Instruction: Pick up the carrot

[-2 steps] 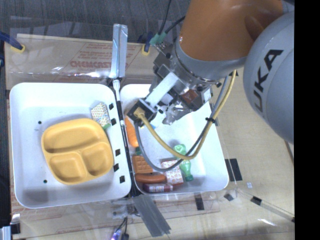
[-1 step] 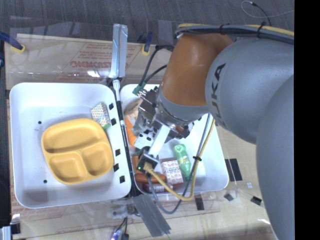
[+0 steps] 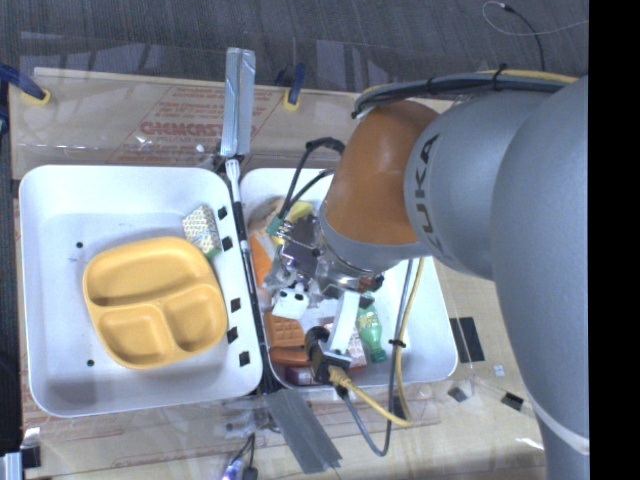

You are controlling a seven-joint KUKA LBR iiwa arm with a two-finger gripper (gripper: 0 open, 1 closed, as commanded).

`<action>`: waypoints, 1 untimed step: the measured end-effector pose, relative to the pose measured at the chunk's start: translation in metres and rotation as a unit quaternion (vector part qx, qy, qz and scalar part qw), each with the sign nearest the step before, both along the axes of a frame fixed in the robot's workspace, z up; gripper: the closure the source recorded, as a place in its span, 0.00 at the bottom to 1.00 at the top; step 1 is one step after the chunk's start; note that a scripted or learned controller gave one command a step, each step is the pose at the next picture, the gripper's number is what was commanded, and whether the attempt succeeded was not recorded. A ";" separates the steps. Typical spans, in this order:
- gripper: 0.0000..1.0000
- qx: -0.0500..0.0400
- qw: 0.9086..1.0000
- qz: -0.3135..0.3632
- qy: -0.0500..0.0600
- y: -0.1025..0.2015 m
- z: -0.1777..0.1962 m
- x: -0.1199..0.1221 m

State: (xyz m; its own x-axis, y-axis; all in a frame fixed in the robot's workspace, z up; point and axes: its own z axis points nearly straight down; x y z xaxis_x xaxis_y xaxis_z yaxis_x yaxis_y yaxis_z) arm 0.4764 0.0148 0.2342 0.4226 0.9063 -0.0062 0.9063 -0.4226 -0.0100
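Note:
The arm reaches down into the right bin, its orange band and wrist covering most of the bin's middle. The gripper sits low among the items on the bin's left side. An orange strip, likely the carrot, lies along the bin's left wall just left of the gripper, partly hidden by it. The wrist blocks the fingertips.
The left bin holds a yellow divided plate and a small patterned packet. Around the gripper in the right bin lie a green item, a brown-red item and other clutter. A yellow cable hangs over the front edge.

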 end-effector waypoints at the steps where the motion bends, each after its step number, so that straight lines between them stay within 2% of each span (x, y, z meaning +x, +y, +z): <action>1: 1.00 0.001 0.998 0.065 -0.002 -0.040 0.143 0.095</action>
State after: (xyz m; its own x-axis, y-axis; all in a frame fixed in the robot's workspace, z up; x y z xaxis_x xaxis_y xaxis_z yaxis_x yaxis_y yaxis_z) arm 0.5711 -0.0255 0.3772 0.3011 0.9536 -0.0025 0.9536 -0.3011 -0.0065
